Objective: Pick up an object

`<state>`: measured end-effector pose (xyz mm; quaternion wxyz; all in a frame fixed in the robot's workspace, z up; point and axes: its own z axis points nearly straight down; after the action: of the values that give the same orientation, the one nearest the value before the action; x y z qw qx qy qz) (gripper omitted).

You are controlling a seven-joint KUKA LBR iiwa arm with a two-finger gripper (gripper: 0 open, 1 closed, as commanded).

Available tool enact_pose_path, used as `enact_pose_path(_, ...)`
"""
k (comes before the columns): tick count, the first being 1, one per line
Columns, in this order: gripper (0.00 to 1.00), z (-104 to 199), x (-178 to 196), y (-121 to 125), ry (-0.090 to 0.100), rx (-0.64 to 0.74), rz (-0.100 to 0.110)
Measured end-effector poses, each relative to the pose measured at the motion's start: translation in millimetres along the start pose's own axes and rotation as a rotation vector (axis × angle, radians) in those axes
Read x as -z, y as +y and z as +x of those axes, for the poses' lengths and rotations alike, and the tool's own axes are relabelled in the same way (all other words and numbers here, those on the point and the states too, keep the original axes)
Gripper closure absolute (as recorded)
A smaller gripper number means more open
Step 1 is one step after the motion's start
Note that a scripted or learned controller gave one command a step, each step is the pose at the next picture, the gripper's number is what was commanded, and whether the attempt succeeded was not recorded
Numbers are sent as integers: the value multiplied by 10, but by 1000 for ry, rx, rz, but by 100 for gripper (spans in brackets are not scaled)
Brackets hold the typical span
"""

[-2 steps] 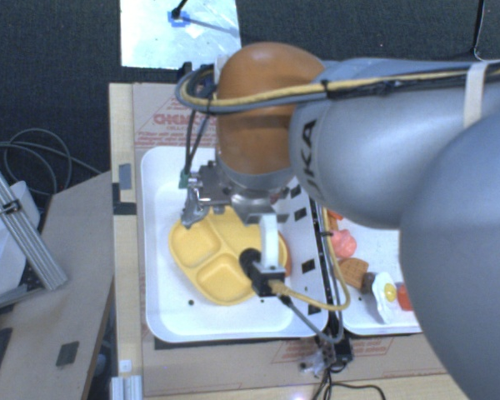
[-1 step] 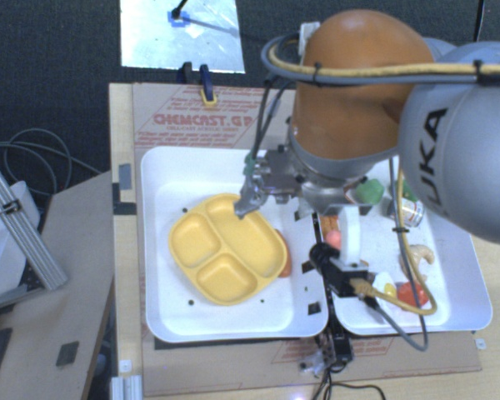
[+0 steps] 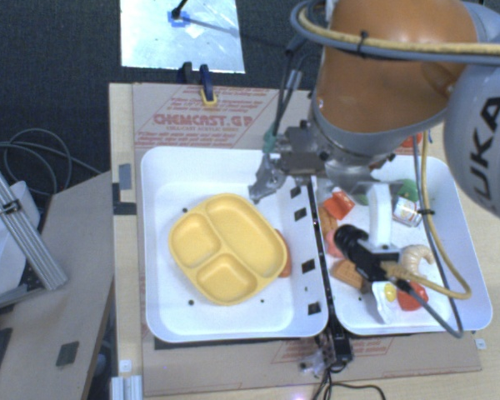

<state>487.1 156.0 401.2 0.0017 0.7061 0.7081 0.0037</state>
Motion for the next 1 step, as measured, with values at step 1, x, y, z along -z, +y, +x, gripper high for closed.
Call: enact_pose_path(1, 0, 207, 1424, 197, 5, 3, -11)
